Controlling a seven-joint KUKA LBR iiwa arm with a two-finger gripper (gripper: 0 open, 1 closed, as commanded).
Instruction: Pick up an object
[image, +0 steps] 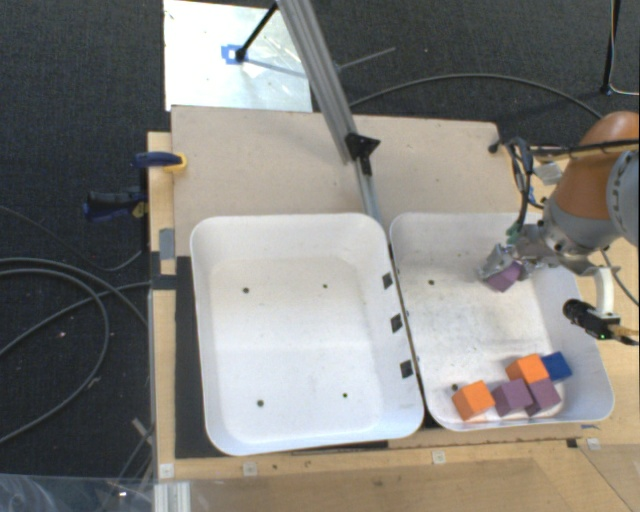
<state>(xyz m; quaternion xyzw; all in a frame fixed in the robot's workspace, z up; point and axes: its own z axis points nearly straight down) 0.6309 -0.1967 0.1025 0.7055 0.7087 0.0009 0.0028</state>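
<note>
You saw a small purple block (503, 277) at the pincer (500, 266), in the right bin (440, 300) toward its two o'clock corner. It was pale purple, roughly cubic, and sat tilted, one corner toward seven o'clock; no long axis could be made out. The pincer was closed on that block, its grey fingers pressed at the block's upper side.

Near the bin's five o'clock corner you had five more blocks in a touching cluster: two orange ones (473, 399), two purple ones (514, 397), and one blue one (556, 366) at the cluster's two o'clock end. That made six blocks in all, three of them purple. The left bin (220, 300) lay beside it on the table (260, 160).
</note>
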